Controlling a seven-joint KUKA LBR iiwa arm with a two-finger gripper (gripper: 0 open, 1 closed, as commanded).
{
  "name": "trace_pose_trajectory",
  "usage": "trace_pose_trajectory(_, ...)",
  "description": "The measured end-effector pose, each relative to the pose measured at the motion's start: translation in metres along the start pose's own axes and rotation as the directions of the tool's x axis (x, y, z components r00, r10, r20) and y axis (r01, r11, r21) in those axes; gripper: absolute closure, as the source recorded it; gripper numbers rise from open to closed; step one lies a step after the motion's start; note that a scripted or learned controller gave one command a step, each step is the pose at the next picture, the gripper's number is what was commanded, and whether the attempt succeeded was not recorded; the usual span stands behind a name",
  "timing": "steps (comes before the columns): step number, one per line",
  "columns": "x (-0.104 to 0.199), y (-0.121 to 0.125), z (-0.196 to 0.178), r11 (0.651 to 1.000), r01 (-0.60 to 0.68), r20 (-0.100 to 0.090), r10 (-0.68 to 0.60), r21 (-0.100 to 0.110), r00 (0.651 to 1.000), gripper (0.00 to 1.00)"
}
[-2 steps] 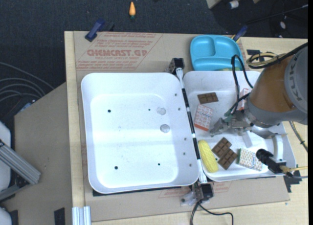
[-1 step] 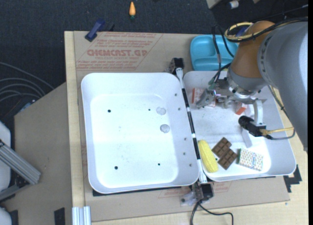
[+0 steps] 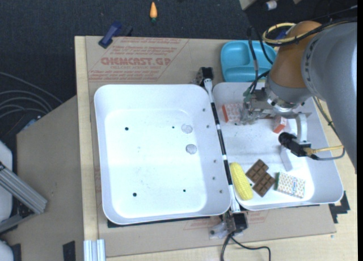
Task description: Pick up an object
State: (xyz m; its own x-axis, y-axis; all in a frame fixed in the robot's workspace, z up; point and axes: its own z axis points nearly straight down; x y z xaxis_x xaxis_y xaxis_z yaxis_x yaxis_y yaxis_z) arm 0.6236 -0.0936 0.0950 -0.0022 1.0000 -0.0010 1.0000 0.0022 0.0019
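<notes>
The right bin [image 3: 332,189] holds one corn cob [image 3: 241,180], one chocolate bar [image 3: 261,177], and one packet [image 3: 291,185]; the gripper [image 3: 249,112] hangs above.

The arm [image 3: 334,67] (cut off at the right edge) hides part of the right bin [image 3: 326,189].

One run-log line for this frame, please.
gripper: low in right bin, upper left | grasp: unclear | corn, chocolate, packet: front, untouched

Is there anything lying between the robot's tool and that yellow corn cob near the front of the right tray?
Nothing visible. The tool hangs over the back of the right bin; bare white floor runs from there to the corn. The chocolate bar lies beside the corn, not across the way.
</notes>
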Motion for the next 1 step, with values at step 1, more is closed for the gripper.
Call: trace_pose_trajectory(1,0.0002,-0.0001,0.0002,1.000,0.000,0.000,0.000,0.001,1.000,0.00)
